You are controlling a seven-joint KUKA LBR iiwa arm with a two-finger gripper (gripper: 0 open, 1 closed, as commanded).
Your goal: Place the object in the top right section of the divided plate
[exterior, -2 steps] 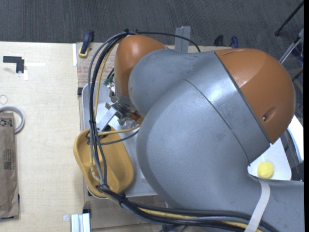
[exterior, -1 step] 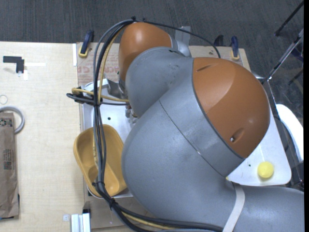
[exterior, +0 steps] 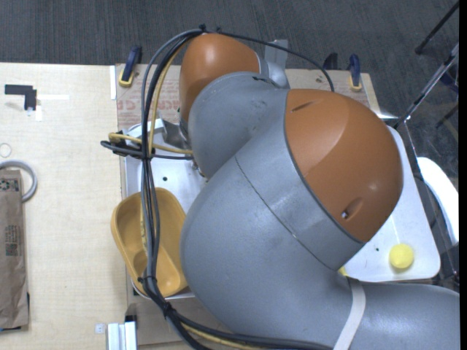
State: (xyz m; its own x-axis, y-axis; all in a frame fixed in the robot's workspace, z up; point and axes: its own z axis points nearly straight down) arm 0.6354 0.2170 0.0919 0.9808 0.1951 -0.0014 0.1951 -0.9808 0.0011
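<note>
- Pincer: whether it is apart or together cannot be told. The arm's own bulk lies over the spot where the wrist heads down, so nothing can be read as gripped or touched.
- Arm [exterior: 292, 224]: comes in from the lower right and swells very close under the camera. The big orange joint cap [exterior: 343, 162] sits right of the ochre dish [exterior: 164, 232] and higher in frame.
- From that cap a grey link runs up-left to a smaller orange cap [exterior: 215, 60], straight above the dish toward the far side of the bin.
- Black cable bundle [exterior: 149, 159]: loops off the smaller cap, drops down across the dish's middle and curls under the arm below the dish.
- Ochre dish: lies in the left white bin [exterior: 125, 188], with its right side under the arm. Its partitions cannot be made out from here.
- Small yellow ball [exterior: 400, 257]: well to the right of the dish, beyond the arm, about level with the dish's lower half. It rests alone on the floor of the right white bin [exterior: 412, 210], well apart from the dish.
- Tabletop [exterior: 66, 144]: pale wood, left of the dish.
- On it, at the frame edge, lie a brown paper bag [exterior: 11, 254] and a metal ring [exterior: 28, 177]; a black L-shaped piece [exterior: 20, 93] sits up-left of the dish.
- Two blue clamps [exterior: 133, 55] [exterior: 354, 68]: above the dish, at the bench's far edge, one on either side of the smaller cap.
</note>
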